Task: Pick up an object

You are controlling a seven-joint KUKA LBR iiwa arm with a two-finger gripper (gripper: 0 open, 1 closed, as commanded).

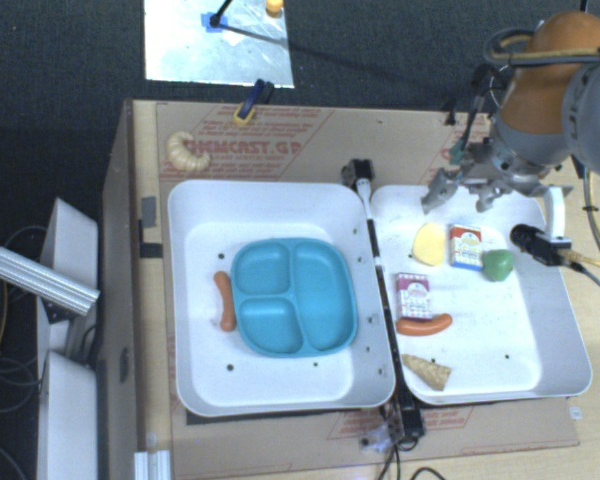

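We see two white bins side by side on a cardboard-covered worktop (pixel 280 138). The arm (pixel 565 63) comes in from the right, orange band up top, and its gripper (pixel 464 194) hangs over the far edge of the right bin (pixel 555 348). The jaws look spread, one tip toward the bin's far-left corner and the other further right, nothing between them. Just below the gripper, in the far part of the right bin, sit a yellow piece (pixel 430 244), a small red-and-white box (pixel 466 247) touching it on the right, and a green ball (pixel 498 264) just beside the box. Near the bin's left wall, mid-way down, lies a small purple-and-white carton (pixel 413 294), with a red sausage (pixel 423 324) just under it. A tan wedge (pixel 426 370) lies near the near-left corner. The left bin (pixel 195 228) holds a blue divided plate (pixel 292 296) in its middle and an orange sausage (pixel 225 301) just beside the plate's left edge, lying lengthwise. On the worktop behind the left bin we note a pale curled item (pixel 187 151) near the far-left corner and a blue-and-yellow item (pixel 252 102) at the far edge. A black clip (pixel 359 173) sits where the bins meet at the far edge.
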